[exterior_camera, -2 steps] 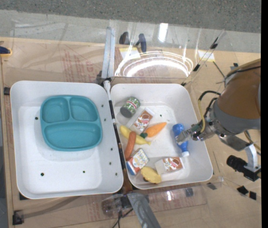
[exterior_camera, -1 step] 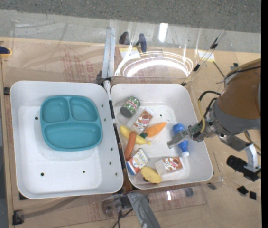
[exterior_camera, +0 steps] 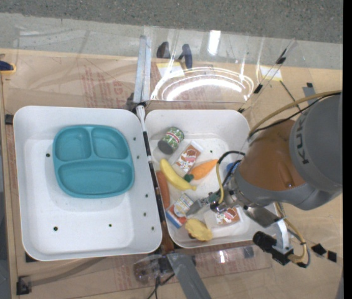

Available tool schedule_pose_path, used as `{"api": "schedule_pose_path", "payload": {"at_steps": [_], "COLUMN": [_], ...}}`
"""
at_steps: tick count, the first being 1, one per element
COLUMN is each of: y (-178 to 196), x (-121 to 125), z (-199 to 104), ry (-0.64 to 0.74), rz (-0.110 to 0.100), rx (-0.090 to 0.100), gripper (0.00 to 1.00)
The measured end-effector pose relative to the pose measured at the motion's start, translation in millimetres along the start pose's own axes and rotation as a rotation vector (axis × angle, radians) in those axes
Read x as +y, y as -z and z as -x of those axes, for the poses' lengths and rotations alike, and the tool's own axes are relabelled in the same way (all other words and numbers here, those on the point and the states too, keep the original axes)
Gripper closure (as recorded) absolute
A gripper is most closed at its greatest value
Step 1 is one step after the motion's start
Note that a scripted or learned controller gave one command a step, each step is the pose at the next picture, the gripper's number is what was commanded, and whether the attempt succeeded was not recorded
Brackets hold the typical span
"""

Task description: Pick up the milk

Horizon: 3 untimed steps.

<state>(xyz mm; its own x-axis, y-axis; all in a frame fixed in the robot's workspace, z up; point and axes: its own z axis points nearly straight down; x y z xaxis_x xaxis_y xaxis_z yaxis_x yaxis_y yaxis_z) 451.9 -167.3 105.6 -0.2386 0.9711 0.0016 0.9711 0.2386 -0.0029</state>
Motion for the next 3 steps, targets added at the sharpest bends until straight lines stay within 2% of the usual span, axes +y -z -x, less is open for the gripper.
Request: {"api": "schedule_pose_path", "payload": {"at_steps": [1,2,3], "y": [-9,-8,-10], "x": [13,0,-2], "z": [58,39,64], "ry": [0.147,0.253,-0.203], "rz": [0.016,0.025,0.015], "rx": [-0.006,-0.022,-0.002], "gripper": [0.0,0.0,0.0]}}
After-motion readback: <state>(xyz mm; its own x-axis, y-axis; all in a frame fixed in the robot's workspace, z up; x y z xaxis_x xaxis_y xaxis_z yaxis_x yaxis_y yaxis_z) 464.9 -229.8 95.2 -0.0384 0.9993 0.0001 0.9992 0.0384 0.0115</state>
